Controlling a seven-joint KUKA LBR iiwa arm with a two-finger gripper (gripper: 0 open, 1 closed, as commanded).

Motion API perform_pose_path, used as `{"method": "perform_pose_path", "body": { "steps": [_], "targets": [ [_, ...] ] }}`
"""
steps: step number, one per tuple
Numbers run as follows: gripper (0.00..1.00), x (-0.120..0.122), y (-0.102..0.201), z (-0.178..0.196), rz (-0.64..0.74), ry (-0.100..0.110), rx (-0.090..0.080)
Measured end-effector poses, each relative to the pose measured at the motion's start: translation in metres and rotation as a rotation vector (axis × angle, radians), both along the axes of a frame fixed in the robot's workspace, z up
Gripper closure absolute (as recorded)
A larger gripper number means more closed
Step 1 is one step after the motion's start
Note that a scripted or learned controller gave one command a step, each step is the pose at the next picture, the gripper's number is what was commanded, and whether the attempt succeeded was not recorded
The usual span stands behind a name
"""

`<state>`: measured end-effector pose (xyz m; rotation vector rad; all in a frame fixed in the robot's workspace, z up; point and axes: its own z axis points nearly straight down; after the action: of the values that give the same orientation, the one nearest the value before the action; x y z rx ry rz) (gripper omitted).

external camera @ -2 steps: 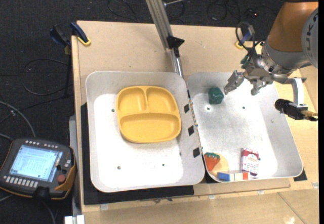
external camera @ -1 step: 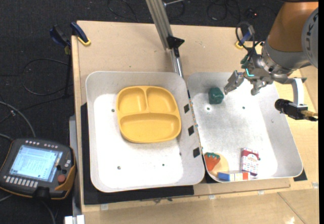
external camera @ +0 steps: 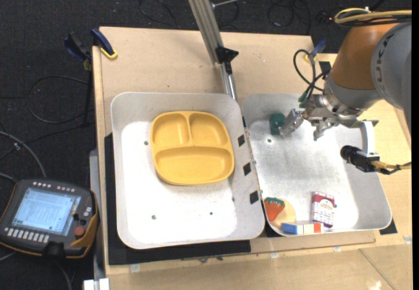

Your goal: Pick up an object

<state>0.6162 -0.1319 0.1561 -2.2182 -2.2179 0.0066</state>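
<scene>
Dark carpet strewn with cables surrounds a pale wooden counter [external camera: 163, 59] that carries two shallow white bins side by side. From the one overhead camera, the left bin [external camera: 131, 151] holds a yellow divided plate [external camera: 192, 148], lying flat near its middle. The right bin [external camera: 366, 197] holds a small teal object [external camera: 277, 122] near its far left corner and, along its near edge, a carrot-like orange toy [external camera: 275, 205], a small pink-and-white packet [external camera: 323, 209] and a short blue-and-white block [external camera: 305, 228], all close together. A teach pendant [external camera: 46, 217] lies on the floor at the lower left.

The arm [external camera: 370, 56] reaches in from the right, and its hand [external camera: 304, 120] hangs low over the far part of the right bin, just beside the teal object and to its right. How wide the hand stands cannot be told at this size, and nothing can be made out between its tips.

The teal object seems the likeliest target, being nearest. It looks small and light, probably a rigid plastic toy, so it should lift with little force, but it may skid on the smooth bin floor or tip if nudged from one side. Its exact shape is too small to read; a grip across its narrow middle, from straight above, seems safest, with care taken for the bin wall close by.
</scene>
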Motion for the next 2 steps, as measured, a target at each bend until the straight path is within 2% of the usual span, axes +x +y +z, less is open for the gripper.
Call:
{"method": "perform_pose_path", "body": {
  "steps": [1,2],
  "targets": [
    [0.0,-0.0003,-0.0012,-0.0632,0.0,-0.003,0.0],
    [0.0,-0.0001,-0.0009,-0.0607,0.0,-0.006,0.0]
  ]
}}
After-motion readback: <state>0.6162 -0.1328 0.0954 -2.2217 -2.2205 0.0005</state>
